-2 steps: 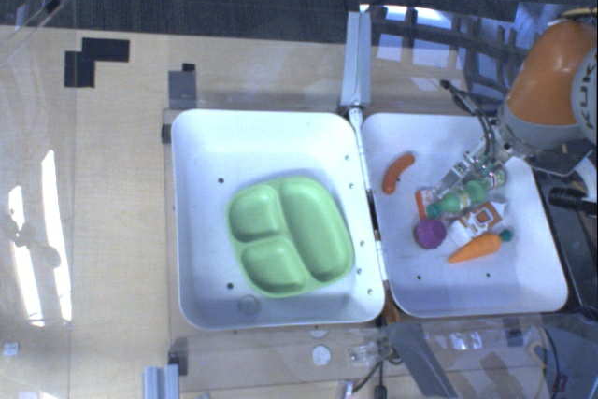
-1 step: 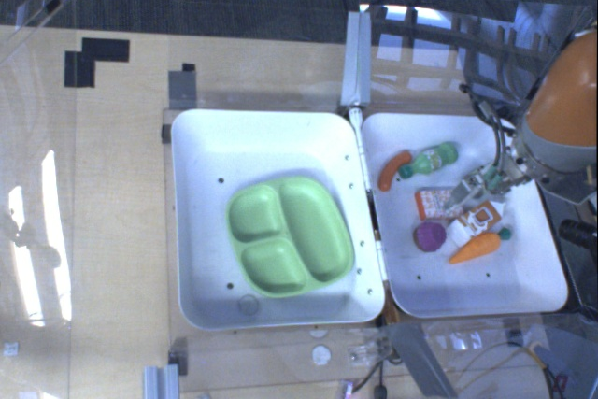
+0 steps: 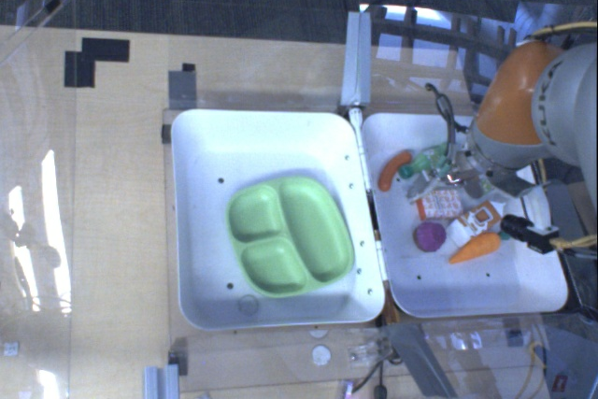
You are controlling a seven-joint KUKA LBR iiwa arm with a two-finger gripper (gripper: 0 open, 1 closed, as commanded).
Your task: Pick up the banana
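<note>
Pincer [image 3: 456,175], its grip state impossible to tell, hangs low over the jumbled toys [image 3: 439,201] in the right bin [image 3: 486,290], where which piece is the banana cannot be told; likely light, smooth and curved, it is best taken across its middle.

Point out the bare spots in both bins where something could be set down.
Left bin: a bare white margin runs all round the green tray, widest along the far side. Right bin: the near strip below the carrot and purple ball is bare. Its middle is crowded with items under the arm.
</note>
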